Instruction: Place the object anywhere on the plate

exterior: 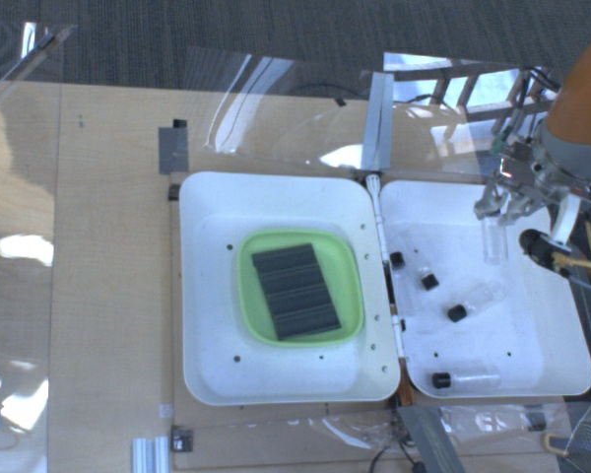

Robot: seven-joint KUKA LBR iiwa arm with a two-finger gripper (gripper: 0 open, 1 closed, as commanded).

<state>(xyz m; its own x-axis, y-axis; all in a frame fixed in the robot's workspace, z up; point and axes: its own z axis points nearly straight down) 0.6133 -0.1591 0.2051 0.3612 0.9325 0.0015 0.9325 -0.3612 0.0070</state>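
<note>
A light wooden bench [98, 264] holds two white bins side by side. The left bin [207, 363] and the right bin [561, 368] touch in the middle. A small grey block [172, 148] sits on the bench just behind the left bin.

The scene is brightly and evenly lit from above. The two white bins [276, 382] are near overexposed, their walls losing detail, and things in them cast only faint, soft shadows. Strong glare sits on a clear sheet over the bench [98, 264]: pale streaks at 12 o'clock, a white patch at 9 o'clock, and another at 7 o'clock. A bright reflected window shape lies at 1 o'clock. The picture is low in resolution and slightly soft throughout; the small dark pieces [429, 282] in the bin toward 4 o'clock show blurred edges.
</note>
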